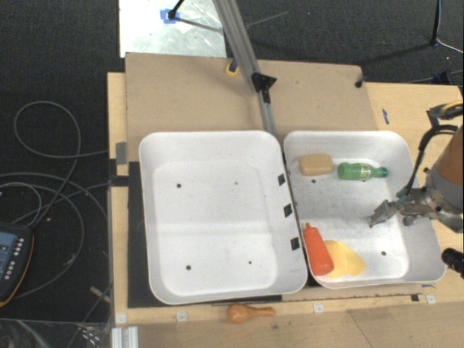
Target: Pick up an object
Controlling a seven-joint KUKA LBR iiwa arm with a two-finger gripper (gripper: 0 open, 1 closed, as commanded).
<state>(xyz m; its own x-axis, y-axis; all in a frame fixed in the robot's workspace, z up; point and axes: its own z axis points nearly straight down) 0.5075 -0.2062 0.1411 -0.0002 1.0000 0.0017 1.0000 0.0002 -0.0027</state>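
Nearest the camera, on the table's front edge, lies a small tan pear-shaped object (250, 312), outside both bins. Just behind it, in the near part of the right bin (406, 151), an orange-red bottle (317, 249) lies on its side, touching a yellow object (346, 259) on its right. The bottle's long axis runs near to far, with the narrow cap end pointing away from the camera, towards the divider between the bins.

Further back, the jaws (380, 214) hang over the right bin's right-hand half, well apart from every object. They appear slightly parted, with nothing between them (the fingertips are small and dark, so the gap is a judgement).

At the far side of the right bin lie a tan block (316, 164) and, just beside it, a green bottle (361, 171) whose long axis runs left to right, cap end pointing right. The left bin (210, 216) holds nothing visible.

Risks, as judged: the red bottle and yellow object touch, so a descent there may catch both or push one aside. The green bottle is round and may roll from a closing grip unless the jaws close across its axis. A straight descent from the present position would likely close on bare bin floor.
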